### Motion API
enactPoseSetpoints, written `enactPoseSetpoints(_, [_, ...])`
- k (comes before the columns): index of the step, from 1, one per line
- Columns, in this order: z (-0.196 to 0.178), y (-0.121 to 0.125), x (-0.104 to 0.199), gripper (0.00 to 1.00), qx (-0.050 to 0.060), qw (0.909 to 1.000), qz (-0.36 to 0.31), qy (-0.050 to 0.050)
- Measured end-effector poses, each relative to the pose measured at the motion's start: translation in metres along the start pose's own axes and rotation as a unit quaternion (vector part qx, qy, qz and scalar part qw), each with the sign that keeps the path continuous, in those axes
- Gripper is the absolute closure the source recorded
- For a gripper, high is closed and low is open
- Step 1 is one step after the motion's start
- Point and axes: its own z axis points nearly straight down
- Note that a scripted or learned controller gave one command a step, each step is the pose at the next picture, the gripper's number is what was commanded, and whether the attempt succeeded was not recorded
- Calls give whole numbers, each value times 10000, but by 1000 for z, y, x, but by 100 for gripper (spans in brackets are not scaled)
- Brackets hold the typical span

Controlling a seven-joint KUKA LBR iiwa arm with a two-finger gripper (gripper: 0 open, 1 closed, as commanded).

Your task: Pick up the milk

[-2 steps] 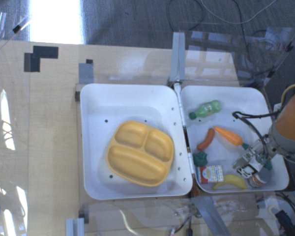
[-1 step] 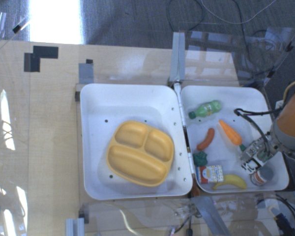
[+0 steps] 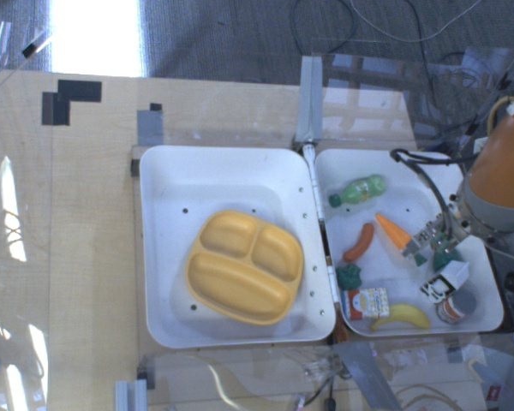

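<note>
The milk [image 3: 446,281] is a small white carton with black patches, lying near the right wall of the right bin [image 3: 411,171]. My gripper [image 3: 433,252] hangs just above and to the left of it, over the right end of the carrot [image 3: 391,231]. Its two fingers stand apart, open, with nothing between them. The grey arm with its orange band [image 3: 501,174] reaches in from the right.
The right bin also holds a green bottle [image 3: 358,190], a red sausage [image 3: 358,241], a broccoli piece [image 3: 349,276], a red-and-white box [image 3: 367,302], a banana [image 3: 400,317] and a can [image 3: 452,309] right under the milk. A yellow divided plate [image 3: 244,266] lies in the left bin [image 3: 171,229].
</note>
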Motion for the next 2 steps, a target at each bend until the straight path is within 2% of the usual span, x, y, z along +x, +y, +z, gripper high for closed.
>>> enactPoseSetpoints(1, [0, 0, 0, 0, 1, 10000, 4, 1])
enactPoseSetpoints(2, [83, -35, -37, 0, 4, 9945, 1049, 2])
